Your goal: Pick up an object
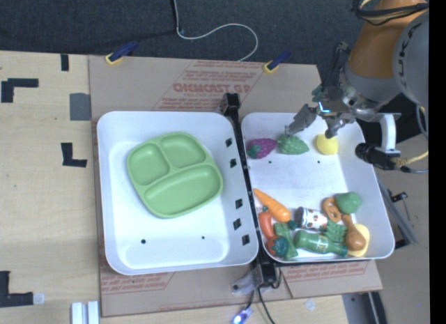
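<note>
Spread wide, the jaws of the gripper (315,125) hang with nothing between them over the twelve-o'clock end of the right bin (369,197), one finger (301,120) slanting toward a green leafy toy (293,145) and the other (335,126) pointing down just above a yellow lemon-like toy (326,144). By size, the cardboard sheet (202,82) under both bins comes first, lying on the wooden bench (42,169) with dark carpet (83,2) beyond it at twelve o'clock. Next comes the left bin (115,246), bearing a green divided plate (175,173) at its middle. The right bin sits touching it at three o'clock. The grey arm with its orange band (380,37) enters from two o'clock. Within the right bin, a heap of toy food crowds the six-o'clock end: an orange carrot (273,205), a green bottle-like piece (317,243), a small white and dark figure (310,219), a brown pretzel-like ring (332,210), a green round toy (348,202) and an orange-yellow piece (357,239). At the bin's eleven o'clock lies a purple fruit toy (260,148), just beside the leafy one. A white cable (209,33) loops across the carpet.
</note>
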You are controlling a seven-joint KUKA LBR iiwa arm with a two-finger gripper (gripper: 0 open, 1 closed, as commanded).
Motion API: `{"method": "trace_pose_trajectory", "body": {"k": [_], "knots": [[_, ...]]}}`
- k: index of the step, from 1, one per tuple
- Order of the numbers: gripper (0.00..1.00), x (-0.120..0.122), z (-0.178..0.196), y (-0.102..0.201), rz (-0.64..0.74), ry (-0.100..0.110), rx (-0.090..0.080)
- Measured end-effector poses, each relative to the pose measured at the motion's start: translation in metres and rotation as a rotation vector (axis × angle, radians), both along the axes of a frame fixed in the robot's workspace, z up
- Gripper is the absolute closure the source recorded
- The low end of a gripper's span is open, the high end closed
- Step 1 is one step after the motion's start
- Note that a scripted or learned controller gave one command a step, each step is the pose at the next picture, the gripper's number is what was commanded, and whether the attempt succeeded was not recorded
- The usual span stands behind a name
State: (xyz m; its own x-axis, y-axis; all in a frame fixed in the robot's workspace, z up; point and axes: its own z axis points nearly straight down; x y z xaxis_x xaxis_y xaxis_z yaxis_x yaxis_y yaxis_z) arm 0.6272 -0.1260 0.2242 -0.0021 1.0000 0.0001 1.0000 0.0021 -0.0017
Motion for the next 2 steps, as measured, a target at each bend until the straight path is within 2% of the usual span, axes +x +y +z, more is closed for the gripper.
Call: {"method": "trace_pose_trajectory", "body": {"k": [1, 2], "knots": [[0.0, -0.04, 0.122, 0.058, 0.006, -0.011, 0.001], [0.0, -0.073, 0.306, 0.084, 0.003, -0.021, -0.001]]}}
